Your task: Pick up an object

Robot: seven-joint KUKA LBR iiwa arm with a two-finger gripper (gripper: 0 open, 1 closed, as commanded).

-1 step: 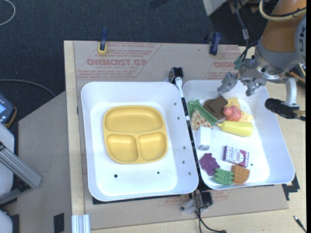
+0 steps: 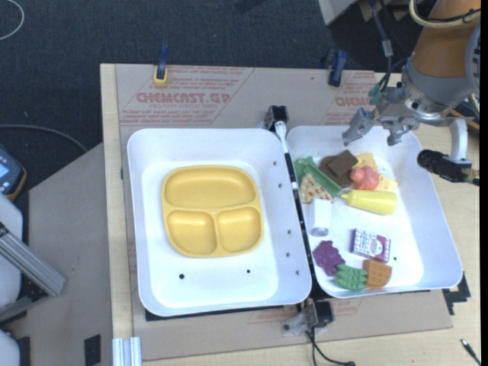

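Note:
My gripper point(image 2: 377, 133) hangs over the far edge of the right bin point(image 2: 435, 227), its two fingers spread apart and nothing between them. Just below it lies a cluster of toy food: a brown chocolate piece point(image 2: 339, 166), a red-pink fruit point(image 2: 364, 177), a yellow corn-like piece point(image 2: 372, 200), a green vegetable point(image 2: 314, 178) and a cracker point(image 2: 311, 192). Nearer the front lie a purple-and-white carton point(image 2: 370, 245), purple grapes point(image 2: 328, 255), a green piece point(image 2: 350, 277) and an orange waffle point(image 2: 377, 273).
The left bin point(image 2: 145, 273) holds a yellow three-compartment plate point(image 2: 212, 209). A black divider clip point(image 2: 276, 117) sits between the bins at the back. Blue clamps point(image 2: 336, 66) hold the board's far edge. A black part of the arm point(image 2: 442, 165) reaches over the right bin's right rim.

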